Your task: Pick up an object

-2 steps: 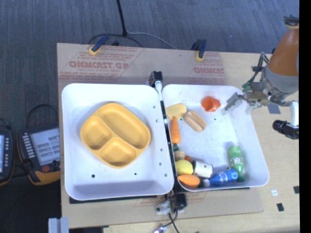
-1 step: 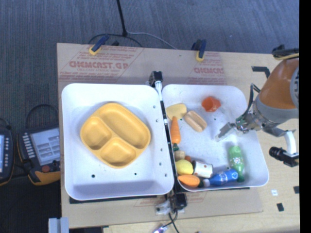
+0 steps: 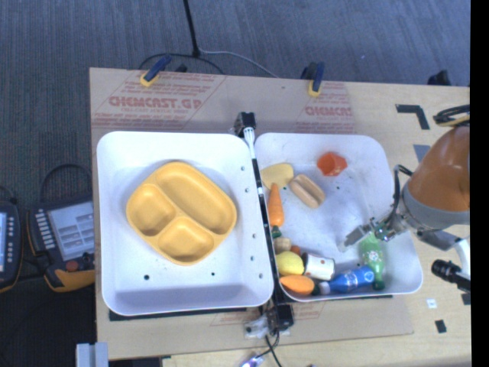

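Right bin [image 3: 359,140]: arm hides much of the jaws [image 3: 374,232], seemingly parted above green bottle [image 3: 373,252].

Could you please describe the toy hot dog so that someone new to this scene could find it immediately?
Look in the right bin, in its upper half. The toy hot dog lies between the yellow piece and the red-orange piece. It alone is a tan bun with a pinkish sausage along it.

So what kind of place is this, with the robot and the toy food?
Probably a robot lab or test bench. The robot arm reaches over two white bins, which sit on a clamped board, and a control pendant lies beside it.
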Robot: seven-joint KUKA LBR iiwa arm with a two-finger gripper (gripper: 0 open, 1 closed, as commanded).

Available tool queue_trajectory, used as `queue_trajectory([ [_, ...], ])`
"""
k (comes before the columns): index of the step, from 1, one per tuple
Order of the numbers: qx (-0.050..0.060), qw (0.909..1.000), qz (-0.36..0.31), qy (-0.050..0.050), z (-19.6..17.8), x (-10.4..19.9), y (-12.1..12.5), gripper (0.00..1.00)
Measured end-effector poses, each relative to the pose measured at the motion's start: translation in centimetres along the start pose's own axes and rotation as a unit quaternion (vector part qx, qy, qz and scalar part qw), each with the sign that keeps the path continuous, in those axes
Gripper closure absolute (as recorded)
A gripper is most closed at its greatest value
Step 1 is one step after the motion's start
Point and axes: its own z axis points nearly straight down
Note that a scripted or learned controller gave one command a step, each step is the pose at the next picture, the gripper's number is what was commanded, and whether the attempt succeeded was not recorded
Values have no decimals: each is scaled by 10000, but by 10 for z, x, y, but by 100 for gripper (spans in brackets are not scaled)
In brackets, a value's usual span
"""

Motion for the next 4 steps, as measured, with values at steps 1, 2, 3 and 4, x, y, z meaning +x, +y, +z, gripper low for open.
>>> queue_trajectory([
  [1, -5, 10000, 9, -9, -11, -2, 1, 100],
  [2, 132, 9976, -672, 136, -80, 64, 11, 100],
  [3, 106, 9674, -2526, 161, -92, 155, 51, 100],
  [4, 90, 9459, -3240, 163, -91, 161, 105, 100],
])
